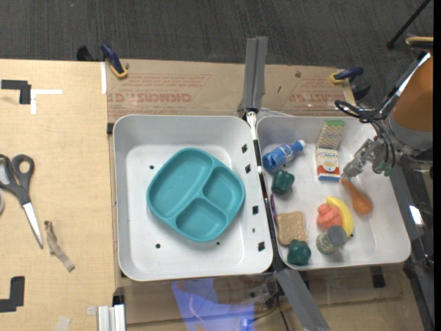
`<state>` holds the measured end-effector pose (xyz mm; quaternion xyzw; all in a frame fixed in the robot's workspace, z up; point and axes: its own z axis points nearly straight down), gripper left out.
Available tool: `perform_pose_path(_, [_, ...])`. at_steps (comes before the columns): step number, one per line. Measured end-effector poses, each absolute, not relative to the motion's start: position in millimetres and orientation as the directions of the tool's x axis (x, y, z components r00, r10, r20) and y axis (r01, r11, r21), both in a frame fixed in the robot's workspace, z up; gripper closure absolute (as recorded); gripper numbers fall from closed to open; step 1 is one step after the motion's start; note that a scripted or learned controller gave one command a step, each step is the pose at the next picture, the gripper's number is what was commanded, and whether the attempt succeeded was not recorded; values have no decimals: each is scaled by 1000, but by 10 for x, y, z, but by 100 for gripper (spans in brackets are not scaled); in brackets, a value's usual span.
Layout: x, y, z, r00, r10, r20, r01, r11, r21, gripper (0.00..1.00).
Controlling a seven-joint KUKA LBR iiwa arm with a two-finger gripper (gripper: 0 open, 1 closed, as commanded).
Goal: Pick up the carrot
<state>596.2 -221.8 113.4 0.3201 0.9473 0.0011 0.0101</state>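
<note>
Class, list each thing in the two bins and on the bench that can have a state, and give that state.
Carrot: lying in the right bin, gripper just above its end, not lifted.
Blue bottle: lying on its side.
Juice carton: lying flat.
Teal tray: right way up, nothing in its compartments.
Scissors: closed.

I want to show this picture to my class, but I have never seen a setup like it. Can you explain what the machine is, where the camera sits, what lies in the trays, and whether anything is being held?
One camera looks down at a slant on two shallow white bins. A grey robot arm with an orange band reaches in from the right; its end effector hovers over the right bin, just above the small orange carrot. Nothing is seen between its fingers. That bin also holds a blue plastic bottle, a small juice carton, a slice of toast, a yellow banana and other toy foods. The left bin holds a teal divided plate. Scissors lie on the bench.
</note>
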Motion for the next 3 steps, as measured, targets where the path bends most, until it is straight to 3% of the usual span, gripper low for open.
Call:
perform_pose_path(1, [5629,-2224,2569,-728,686,-4,686,728,1,100])
perform_pose_path(2, [4844,-2226,3481,-773,635,-4,635,773,0,100])
perform_pose_path(3, [4786,-2215,2073,-895,446,-1,446,895,1,100])
